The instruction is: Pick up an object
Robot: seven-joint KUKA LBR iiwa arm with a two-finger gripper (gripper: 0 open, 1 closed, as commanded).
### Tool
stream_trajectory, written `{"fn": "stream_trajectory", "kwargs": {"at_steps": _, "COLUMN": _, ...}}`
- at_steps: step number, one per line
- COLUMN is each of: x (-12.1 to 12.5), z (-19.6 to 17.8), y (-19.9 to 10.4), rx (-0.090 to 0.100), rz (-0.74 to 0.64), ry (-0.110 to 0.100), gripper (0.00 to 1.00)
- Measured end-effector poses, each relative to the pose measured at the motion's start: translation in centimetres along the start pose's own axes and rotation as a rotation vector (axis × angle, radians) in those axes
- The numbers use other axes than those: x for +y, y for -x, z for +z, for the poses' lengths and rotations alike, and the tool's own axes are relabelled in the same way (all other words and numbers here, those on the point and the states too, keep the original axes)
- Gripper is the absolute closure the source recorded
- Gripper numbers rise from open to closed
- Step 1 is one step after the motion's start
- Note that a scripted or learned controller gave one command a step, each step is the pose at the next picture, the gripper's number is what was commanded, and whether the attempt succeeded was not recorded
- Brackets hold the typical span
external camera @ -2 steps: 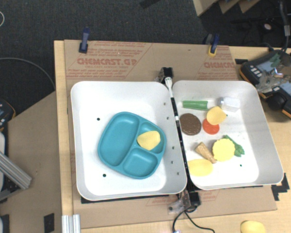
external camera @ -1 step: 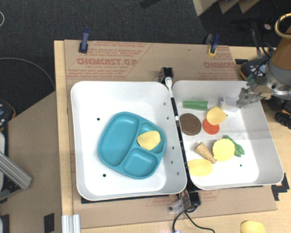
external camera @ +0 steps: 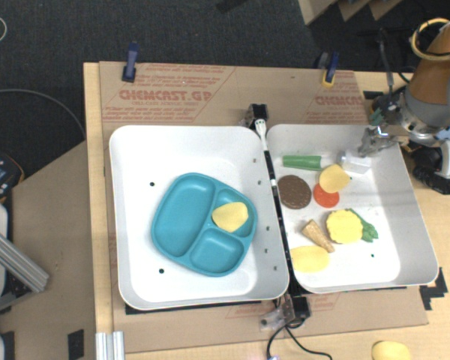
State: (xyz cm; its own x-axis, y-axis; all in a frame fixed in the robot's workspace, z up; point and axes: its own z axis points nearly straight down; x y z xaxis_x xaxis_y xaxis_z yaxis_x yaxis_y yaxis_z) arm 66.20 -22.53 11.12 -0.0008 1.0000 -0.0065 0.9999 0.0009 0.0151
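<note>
The right bin (external camera: 412,231) holds a small spread of toy food. A green stick-shaped piece (external camera: 301,161) lies near the back, its long axis running left to right, almost level across the view. Just in front of it sits a round brown disc (external camera: 293,191), flat like a cookie or burger patty, and beside that a yellow rounded piece (external camera: 334,178) rests against, and partly over, a small red-orange round piece (external camera: 326,197). Nearer the front is a tan cone-like piece (external camera: 316,233), angled from upper left to lower right, touching a bright yellow lumpy piece (external camera: 344,226) with a bit of green leaf (external camera: 369,231) poking out on its right. A pale yellow oval (external camera: 310,259) lies close to the bin's front wall. The left bin (external camera: 127,201) carries a teal divided plate (external camera: 191,223), tilted diagonally, with a yellow piece (external camera: 230,216) sitting in its right-hand compartment. The gripper (external camera: 369,142) hangs over the back right corner of the right bin, above a pale, whitish object (external camera: 355,163) that is hard to make out against the white floor. The gripper's tip is small and blurred against the bin, so whether it is spread, closed, or clasping anything cannot be told. The arm (external camera: 433,73) is cut off by the view's right side.
</note>
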Motion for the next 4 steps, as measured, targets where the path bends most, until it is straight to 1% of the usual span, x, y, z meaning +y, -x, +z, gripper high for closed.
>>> {"fn": "stream_trajectory", "kwargs": {"at_steps": 1, "x": 1.0, "z": -27.8, "y": 0.1, "rx": -0.002, "rz": -0.001, "ry": 0.006, "gripper": 1.0}}
{"fn": "stream_trajectory", "kwargs": {"at_steps": 2, "x": 0.0, "z": -2.0, "y": -0.3, "rx": 0.012, "rz": 0.001, "ry": -0.03, "gripper": 1.0}}
{"fn": "stream_trajectory", "kwargs": {"at_steps": 3, "x": 1.0, "z": -19.1, "y": -0.2, "rx": -0.001, "rz": -0.001, "ry": 0.006, "gripper": 1.0}}
{"fn": "stream_trajectory", "kwargs": {"at_steps": 4, "x": 1.1, "z": -38.9, "y": -1.0, "rx": -0.002, "rz": -0.002, "ry": 0.008, "gripper": 1.0}}
